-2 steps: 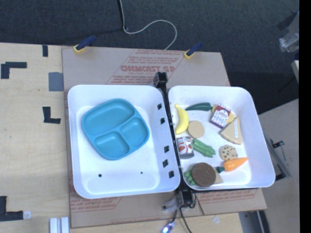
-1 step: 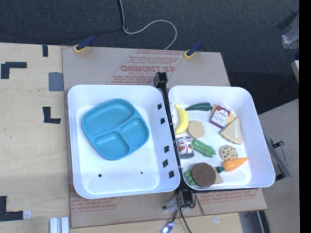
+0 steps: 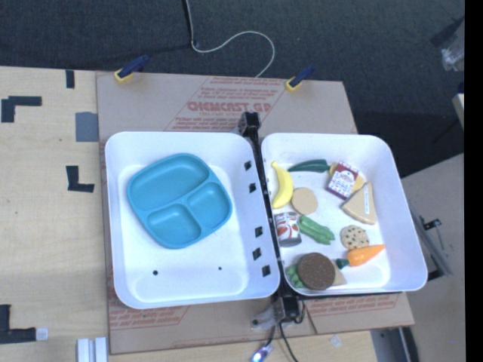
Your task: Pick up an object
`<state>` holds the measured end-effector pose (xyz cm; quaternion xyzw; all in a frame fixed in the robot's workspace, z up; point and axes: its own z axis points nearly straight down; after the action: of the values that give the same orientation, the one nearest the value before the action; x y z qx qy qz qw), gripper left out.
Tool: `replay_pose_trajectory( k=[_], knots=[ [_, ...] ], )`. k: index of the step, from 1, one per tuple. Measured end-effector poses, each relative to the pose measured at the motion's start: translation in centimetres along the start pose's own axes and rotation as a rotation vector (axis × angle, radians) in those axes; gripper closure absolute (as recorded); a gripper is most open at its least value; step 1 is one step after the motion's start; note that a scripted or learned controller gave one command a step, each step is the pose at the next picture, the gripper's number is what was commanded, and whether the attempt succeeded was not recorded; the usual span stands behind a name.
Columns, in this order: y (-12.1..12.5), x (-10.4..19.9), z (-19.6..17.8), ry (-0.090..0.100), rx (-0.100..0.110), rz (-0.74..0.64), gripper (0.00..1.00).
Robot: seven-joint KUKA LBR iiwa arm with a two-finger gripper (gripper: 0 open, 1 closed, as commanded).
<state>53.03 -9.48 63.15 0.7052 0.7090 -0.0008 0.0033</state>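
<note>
Yellow, green, red and brown toy food is piled in the right bin [image 3: 400,194], and nothing is lifted yet. It looks as if the task is at its very start: one thing must be chosen first.

A banana [image 3: 281,185] is laid close to the wall between the two bins, with a small can [image 3: 287,228] just below it. These two may be hard to reach, as little room is left beside the wall. A carrot [image 3: 365,255] is found near the front right, next to a cookie [image 3: 353,237]. More space is seen around the carrot, so it may be the easy pick. A straight drop from above is called for, with the grip set across its thin side. A round brown patty [image 3: 315,271] is laid flat at the front and could slip.

A blue plate [image 3: 179,200] with three parts is kept in the left bin [image 3: 121,225]. Both bins are set on a sheet of cardboard [image 3: 219,108], which is held down by two clips [image 3: 131,68]. Under that, a pale wood bench [image 3: 45,225] is seen. A white cord [image 3: 234,40] is curled over the dark floor [image 3: 339,21] behind.
</note>
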Motion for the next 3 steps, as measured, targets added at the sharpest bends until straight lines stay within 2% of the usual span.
replay_pose_trajectory(
  k=[3],
  knots=[
    [0.2,0.1,-3.0,0.001,-0.001,-0.001,1.0]
  ],
)
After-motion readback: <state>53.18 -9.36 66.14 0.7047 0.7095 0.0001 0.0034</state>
